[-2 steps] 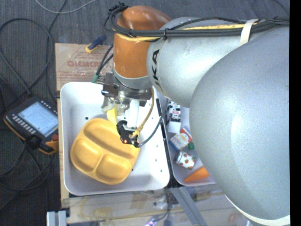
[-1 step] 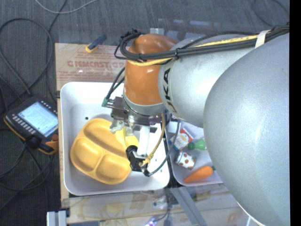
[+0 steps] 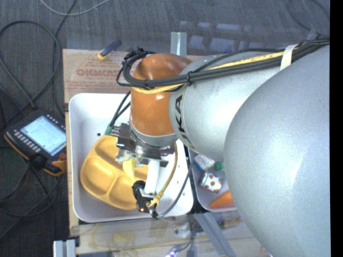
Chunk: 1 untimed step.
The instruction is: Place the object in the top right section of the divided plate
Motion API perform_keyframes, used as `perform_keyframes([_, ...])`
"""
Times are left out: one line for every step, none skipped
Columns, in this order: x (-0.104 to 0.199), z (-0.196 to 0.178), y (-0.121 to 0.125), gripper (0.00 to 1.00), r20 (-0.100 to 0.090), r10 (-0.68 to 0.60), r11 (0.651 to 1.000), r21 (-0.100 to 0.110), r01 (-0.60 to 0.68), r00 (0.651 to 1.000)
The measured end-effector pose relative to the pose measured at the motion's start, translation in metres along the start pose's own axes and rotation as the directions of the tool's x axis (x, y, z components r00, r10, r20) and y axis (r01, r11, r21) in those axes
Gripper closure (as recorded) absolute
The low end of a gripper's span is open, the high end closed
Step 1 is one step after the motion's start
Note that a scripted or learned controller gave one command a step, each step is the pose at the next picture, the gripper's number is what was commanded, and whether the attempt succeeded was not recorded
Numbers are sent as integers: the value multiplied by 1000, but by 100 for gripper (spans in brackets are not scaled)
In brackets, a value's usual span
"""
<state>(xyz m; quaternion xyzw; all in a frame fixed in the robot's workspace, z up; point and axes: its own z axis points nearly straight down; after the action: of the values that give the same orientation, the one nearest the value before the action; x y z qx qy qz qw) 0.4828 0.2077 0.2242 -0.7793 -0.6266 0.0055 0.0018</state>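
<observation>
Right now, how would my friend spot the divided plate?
Find the left white bin, under the grey and orange arm. The divided plate lies in its lower left part. Against the plain white bin it is yellow and rounded, with ridges splitting it into sections.

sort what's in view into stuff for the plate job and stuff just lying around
For the job: yellow divided plate; left bin holding it; gripper above the plate.

Lying about: red-spotted white item, orange item and blue-white item in the right bin; teach pendant on the floor; blue-and-yellow tool on the board.
</observation>
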Motion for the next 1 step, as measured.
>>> perform_keyframes([-34,5,22,100,1,-70,998,-2,70,998])
